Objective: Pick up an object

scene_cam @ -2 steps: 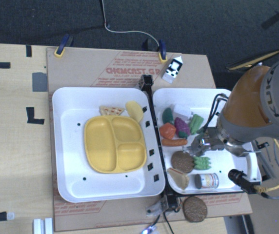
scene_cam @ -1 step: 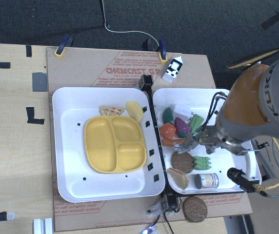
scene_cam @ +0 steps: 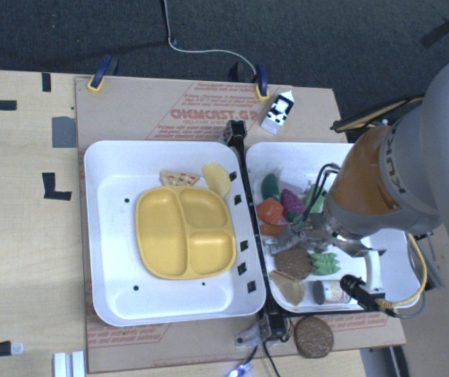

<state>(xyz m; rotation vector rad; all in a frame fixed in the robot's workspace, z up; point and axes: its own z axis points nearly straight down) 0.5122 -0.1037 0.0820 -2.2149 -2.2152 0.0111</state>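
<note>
Wooden desk (scene_cam: 20,210) bears two bins; end effector (scene_cam: 312,238), grip state untellable, hangs over crowded toy food (scene_cam: 281,210) in right bin (scene_cam: 389,269); crowding risks a missed grab.

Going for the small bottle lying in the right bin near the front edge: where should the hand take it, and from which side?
Grip the small bottle across the middle of its body, coming straight down from above. It seems to lie on its side, long axis running left-right in the camera view, so the fingers should close front-to-back across it. The tan piece sits close on its left, so keep clear of that end.
</note>
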